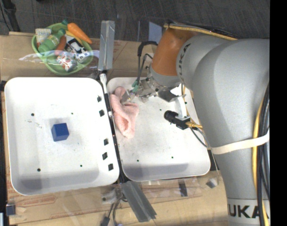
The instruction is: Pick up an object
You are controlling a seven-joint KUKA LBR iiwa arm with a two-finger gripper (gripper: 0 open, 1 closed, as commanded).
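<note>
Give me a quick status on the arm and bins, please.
Gripper low over pink cloth, right bin. Grasp unconfirmed. Blue cube alone in left bin. Nothing obstructing.

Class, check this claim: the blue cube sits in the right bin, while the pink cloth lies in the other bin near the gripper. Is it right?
Not quite. The camera view shows the blue cube in the left bin. The pink cloth lies in the right bin, near the gripper, as stated.

Lighting even, moderately bright, overhead. White bins [54, 173] near overexposed; soft grey shadows along their lower inside walls. Floor at top dim. Broad sheen on grey arm [228, 79]. Overall focus slightly soft; fine detail grainy.
</note>
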